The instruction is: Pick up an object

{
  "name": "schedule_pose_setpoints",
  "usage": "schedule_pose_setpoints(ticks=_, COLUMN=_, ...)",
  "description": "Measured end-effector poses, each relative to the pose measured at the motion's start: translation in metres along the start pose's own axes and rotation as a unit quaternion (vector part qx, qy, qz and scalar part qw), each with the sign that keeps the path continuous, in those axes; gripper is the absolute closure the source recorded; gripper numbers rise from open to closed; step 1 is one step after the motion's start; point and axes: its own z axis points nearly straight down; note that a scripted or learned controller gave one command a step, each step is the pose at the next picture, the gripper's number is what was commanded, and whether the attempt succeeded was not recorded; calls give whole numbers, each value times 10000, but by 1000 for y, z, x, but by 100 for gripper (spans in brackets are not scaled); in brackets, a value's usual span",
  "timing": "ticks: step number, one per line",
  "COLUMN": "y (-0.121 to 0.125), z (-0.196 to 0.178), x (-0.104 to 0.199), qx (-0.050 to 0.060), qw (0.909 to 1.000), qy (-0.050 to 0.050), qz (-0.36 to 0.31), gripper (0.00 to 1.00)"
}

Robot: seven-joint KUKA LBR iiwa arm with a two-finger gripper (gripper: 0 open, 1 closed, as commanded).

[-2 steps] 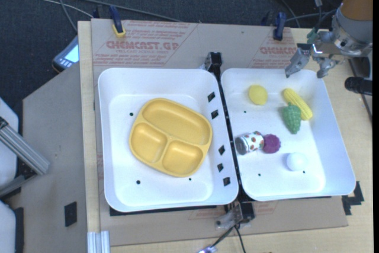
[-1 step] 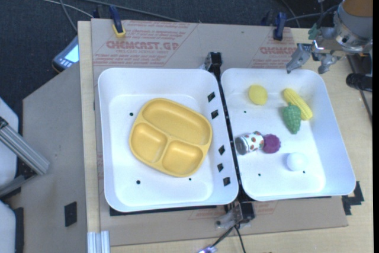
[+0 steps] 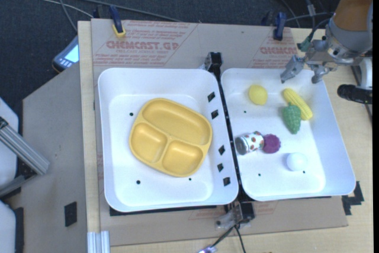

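One tool point(image 3: 304, 71) open above rt bin point(image 3: 331, 183)

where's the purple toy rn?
Purple toy: right bin, near its middle, touching the small can on its left, below the green toy.

Slanted overhead view of both bins point(image 3: 112, 186)

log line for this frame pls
end effector: open, holding nothing, above right bin far edge | nearest: corn, lemon | yellow tray: left bin
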Motion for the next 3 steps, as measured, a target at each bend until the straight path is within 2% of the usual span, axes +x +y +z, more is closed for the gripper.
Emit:
schedule_pose_setpoints(ticks=2, y=-6, z=96, x=5, qx=-19, qw=10000, qy=-7, qz=-9, gripper=0)
schedule_pose_setpoints(ticks=3, y=-6, z=83, x=5, qx=-29, qw=10000, qy=-5, qz=-9, gripper=100)
